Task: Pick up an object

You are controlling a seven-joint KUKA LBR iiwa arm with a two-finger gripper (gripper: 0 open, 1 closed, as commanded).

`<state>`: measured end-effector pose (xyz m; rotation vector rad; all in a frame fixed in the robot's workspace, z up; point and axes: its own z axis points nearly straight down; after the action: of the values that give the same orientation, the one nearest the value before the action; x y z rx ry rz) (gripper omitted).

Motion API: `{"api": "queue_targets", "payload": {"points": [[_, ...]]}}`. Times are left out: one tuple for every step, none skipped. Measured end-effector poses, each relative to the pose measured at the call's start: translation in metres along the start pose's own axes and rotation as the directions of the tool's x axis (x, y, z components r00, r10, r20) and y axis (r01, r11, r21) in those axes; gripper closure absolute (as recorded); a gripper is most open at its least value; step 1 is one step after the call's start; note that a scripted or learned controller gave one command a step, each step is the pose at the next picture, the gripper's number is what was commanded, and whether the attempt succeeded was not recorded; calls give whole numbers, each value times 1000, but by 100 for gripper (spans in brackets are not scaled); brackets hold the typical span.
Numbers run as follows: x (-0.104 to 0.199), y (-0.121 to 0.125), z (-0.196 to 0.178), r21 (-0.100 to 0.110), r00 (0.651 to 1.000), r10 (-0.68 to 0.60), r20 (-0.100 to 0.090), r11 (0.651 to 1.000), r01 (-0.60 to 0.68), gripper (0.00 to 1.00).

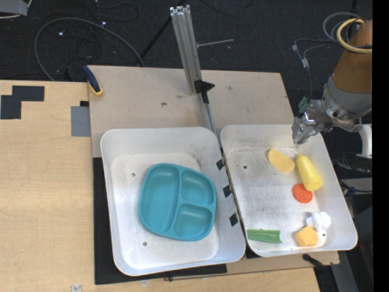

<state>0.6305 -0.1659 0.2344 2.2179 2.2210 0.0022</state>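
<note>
The left bin (121, 163) holds the biggest thing here, a teal divided plate (178, 201) lying flat in its middle. The right bin (255, 193) has the small stuff: a yellow cylinder (309, 171) near its far right side, a pale yellow disc (281, 160) just beside it, a green bar (264, 236) at the near edge, an orange block (307, 237), a red-orange ball (302, 193) and a white scrap (321, 219). The gripper (302, 128) hovers over that bin's far right corner, carrying nothing I can see; I can't tell how it is set. The cylinder looks the easiest pick: I'd come straight down across its narrow width, clear of the disc.
</note>
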Motion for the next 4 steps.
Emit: {"api": "queue_targets", "payload": {"points": [[-1, 1, -39, 0, 1000, 0, 0, 1000, 0, 100], [43, 3, -24, 6, 1000, -3, -3, 1000, 3, 100], [100, -4, -21, 7, 1000, -4, -3, 1000, 4, 100], [157, -5, -23, 7, 1000, -4, -3, 1000, 4, 100]]}}
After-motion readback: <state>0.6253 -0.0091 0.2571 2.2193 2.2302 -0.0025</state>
